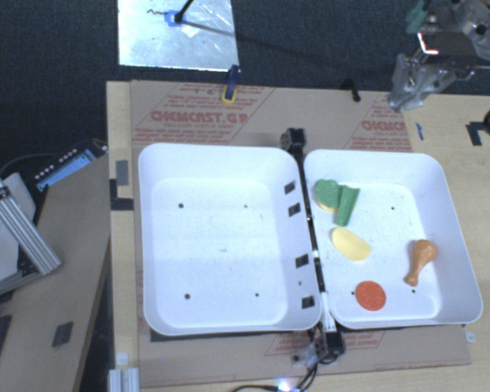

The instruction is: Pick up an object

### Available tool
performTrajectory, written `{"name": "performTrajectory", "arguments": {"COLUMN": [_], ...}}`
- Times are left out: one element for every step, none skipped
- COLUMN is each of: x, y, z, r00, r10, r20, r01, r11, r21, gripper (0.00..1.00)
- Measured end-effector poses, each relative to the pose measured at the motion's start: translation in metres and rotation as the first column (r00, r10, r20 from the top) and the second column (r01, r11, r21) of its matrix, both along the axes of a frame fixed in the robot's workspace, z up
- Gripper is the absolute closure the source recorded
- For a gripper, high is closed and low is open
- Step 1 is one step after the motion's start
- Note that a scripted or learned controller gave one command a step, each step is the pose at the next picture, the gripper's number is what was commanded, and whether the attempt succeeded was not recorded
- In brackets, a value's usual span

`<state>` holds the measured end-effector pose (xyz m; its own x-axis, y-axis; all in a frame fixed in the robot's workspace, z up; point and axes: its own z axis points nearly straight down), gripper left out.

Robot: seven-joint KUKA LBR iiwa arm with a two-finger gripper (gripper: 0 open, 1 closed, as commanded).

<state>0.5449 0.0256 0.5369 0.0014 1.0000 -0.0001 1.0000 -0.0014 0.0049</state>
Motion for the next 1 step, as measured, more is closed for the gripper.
{"name": "performTrajectory", "arguments": {"x": [0.0146], "y": [-0.0709], "z": [-0.0017], "r00": [1.000], "r10": [-0.004], "r20": [-0.002], "r01": [0.004], "r11": [1.000], "r21": [-0.002], "gripper": [1.00]}}
